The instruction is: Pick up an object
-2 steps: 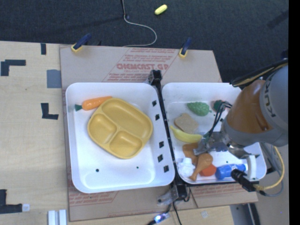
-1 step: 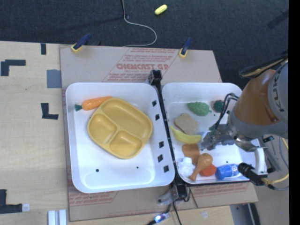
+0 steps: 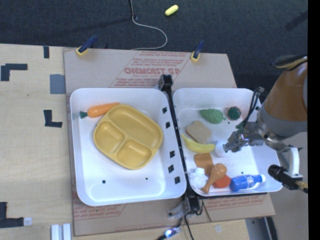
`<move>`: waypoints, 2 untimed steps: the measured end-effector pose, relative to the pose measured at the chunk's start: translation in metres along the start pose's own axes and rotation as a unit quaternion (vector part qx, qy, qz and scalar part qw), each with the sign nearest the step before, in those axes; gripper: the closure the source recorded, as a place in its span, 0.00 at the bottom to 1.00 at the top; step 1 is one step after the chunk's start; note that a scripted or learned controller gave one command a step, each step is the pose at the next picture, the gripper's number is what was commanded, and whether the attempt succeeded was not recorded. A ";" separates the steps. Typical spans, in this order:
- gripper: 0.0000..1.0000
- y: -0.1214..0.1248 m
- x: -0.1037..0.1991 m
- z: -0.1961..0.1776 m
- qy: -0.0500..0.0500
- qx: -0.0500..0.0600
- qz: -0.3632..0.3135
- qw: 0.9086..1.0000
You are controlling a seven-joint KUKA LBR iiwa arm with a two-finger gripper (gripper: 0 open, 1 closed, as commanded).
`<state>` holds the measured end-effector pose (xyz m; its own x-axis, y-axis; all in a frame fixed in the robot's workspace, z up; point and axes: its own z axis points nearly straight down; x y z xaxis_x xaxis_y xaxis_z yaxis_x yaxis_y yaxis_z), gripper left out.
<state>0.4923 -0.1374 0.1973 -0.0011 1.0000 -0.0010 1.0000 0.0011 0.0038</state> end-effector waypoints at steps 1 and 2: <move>1.00 0.001 0.001 -0.028 0.000 0.001 0.000 1.000; 1.00 0.036 0.052 -0.032 0.001 0.002 -0.003 1.000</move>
<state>0.5286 -0.0853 0.2292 -0.0078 1.0000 0.0017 1.0000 0.0078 0.0004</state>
